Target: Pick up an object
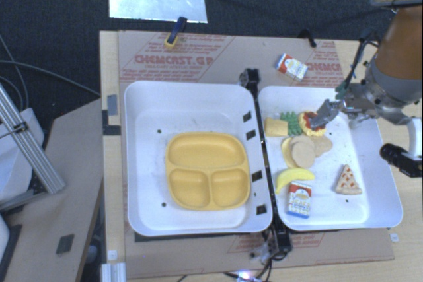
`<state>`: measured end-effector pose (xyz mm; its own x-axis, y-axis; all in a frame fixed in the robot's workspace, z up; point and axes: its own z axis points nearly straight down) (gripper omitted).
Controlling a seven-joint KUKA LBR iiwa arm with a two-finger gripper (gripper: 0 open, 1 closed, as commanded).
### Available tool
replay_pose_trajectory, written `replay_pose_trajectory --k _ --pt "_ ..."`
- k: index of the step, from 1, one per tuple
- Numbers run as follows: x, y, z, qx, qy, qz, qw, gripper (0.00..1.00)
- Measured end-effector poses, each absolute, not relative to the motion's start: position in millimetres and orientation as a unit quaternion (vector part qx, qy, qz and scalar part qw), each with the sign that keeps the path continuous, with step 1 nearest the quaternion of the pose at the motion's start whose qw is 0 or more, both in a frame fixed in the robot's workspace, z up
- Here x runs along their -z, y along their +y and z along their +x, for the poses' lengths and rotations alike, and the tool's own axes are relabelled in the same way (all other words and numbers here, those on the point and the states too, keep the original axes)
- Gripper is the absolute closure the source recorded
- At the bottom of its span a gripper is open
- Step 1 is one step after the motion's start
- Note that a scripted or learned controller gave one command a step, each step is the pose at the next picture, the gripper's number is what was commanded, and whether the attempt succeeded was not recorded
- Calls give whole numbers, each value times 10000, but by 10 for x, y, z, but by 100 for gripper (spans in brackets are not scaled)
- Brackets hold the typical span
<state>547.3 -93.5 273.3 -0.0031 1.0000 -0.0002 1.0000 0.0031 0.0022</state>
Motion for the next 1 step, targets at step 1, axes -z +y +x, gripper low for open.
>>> replay_pose_trajectory --k 1 --pt "-1281 -1398 5938 27 7067 7075 -23 0"
